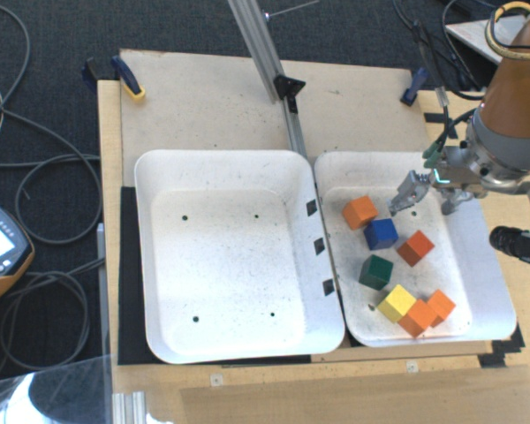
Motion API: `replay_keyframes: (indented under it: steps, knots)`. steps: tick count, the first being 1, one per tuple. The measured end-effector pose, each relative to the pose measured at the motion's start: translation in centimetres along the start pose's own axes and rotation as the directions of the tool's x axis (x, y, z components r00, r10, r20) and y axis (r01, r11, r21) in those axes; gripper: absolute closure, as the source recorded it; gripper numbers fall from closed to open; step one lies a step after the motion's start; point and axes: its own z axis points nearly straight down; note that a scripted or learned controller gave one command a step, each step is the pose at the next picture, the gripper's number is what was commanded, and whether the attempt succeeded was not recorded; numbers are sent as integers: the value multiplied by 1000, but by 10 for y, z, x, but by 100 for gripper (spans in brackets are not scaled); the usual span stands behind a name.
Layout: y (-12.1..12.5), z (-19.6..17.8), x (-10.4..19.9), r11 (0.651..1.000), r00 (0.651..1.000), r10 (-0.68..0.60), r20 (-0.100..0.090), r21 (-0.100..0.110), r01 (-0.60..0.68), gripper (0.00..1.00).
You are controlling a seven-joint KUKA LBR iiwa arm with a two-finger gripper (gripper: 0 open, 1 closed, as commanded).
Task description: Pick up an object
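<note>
Still nothing lifted: my gripper hangs spread wide, holding nothing, over the right bin. The orange cube lies just beside one fingertip, the blue cube beyond it; the whole grasp remains.

One camera is sitting fixed high above the tabletop, looking down at a slant, taking in both bins from fairly far; the arm is entering from three o'clock.

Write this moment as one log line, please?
phase: reaching | tool: above right bin, holding nothing | nearest: orange block, blue block | left bin: no blocks
</note>
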Motion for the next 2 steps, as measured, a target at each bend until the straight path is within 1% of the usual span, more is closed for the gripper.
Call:
replay_keyframes:
  steps: [1, 2]
  knots:
    - [1, -2, 0, 1000, 1000, 0, 1, -6, 0, 0]
    - [0, 45, -9, 1000, 1000, 2, 0, 1, -2, 0]
